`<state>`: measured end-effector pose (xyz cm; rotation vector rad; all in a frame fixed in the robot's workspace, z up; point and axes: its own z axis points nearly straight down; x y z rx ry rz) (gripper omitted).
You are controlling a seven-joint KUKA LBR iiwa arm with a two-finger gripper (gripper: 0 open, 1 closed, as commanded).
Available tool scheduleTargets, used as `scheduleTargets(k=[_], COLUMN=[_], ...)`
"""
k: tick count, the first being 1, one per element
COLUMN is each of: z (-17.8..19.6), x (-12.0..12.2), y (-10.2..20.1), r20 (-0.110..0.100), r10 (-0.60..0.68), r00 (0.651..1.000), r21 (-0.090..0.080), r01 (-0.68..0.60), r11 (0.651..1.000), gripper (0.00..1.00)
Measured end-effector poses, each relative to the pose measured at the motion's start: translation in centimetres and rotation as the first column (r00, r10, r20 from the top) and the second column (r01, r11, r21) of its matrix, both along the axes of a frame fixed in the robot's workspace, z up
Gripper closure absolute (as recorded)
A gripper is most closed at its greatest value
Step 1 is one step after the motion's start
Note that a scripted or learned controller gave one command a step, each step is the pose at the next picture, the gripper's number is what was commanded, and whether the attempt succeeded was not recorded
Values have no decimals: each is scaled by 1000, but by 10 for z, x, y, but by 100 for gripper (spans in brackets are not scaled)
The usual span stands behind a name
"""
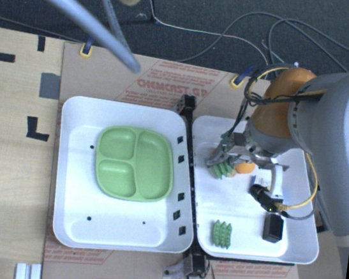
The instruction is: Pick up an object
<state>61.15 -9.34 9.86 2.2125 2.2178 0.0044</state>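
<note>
- Green ridged piece (223, 169), upper left of the right bin (300, 250), lying right under the gripper (223, 163), beside an orange bit (245, 168).
- Poised low for a grab; finger spread impossible to tell.
- Second green piece (222, 234) near the front wall, well apart.

The green divided plate (135, 164) occupies the left bin (69, 153) centre. In the right bin (300, 250), a green ridged piece (222, 233) lies alone, with free floor around it.
</note>
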Motion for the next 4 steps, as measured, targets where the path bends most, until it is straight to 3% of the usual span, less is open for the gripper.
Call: scheduleTargets(k=[3,4], z=[151,136], x=[1,-1], y=[-16,35], r20=[-4,-10], r10=[-1,3], r00=[1000,1000], r21=[4,5], r01=[1,-3], r11=[1000,1000], gripper=[100,100])
